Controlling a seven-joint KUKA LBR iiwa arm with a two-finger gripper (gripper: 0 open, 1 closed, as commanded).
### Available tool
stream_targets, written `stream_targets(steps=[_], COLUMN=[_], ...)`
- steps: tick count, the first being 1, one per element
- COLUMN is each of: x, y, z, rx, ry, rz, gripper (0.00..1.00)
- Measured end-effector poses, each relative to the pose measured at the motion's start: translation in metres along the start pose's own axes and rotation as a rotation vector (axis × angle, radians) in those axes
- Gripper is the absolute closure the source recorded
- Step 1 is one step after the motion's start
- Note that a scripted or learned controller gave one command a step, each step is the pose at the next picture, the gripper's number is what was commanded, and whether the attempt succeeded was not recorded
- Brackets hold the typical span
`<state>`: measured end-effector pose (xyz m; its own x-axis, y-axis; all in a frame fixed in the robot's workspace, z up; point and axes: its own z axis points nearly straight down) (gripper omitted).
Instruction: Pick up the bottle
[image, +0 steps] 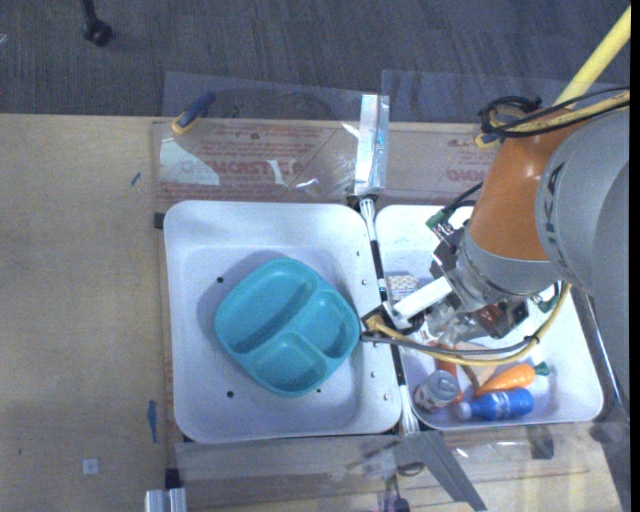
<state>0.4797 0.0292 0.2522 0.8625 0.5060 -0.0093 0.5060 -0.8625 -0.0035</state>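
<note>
A blue bottle (503, 404) with a white cap lies on its side near the front edge of the right bin (585, 385). My gripper (452, 328) hangs over the middle of that bin, above and a little left of the bottle, under the orange-banded wrist. Cables and the wrist body hide much of it. Nothing shows in its grasp.
Just behind the bottle lies an orange carrot-shaped item (510, 378), and a small grey can (437, 390) stands to its left. The left bin (190, 400) holds a teal divided plate (286, 326). A yellow cable (430, 345) loops low over the bins' shared wall.
</note>
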Motion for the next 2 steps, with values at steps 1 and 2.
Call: stream_targets(steps=[1, 2], x=[0.025, 0.025], y=[-0.039, -0.039], z=[0.021, -0.017], rx=[0.001, -0.003], ry=[-0.001, 0.004], rz=[-0.022, 0.331], gripper=[1.00, 1.00])
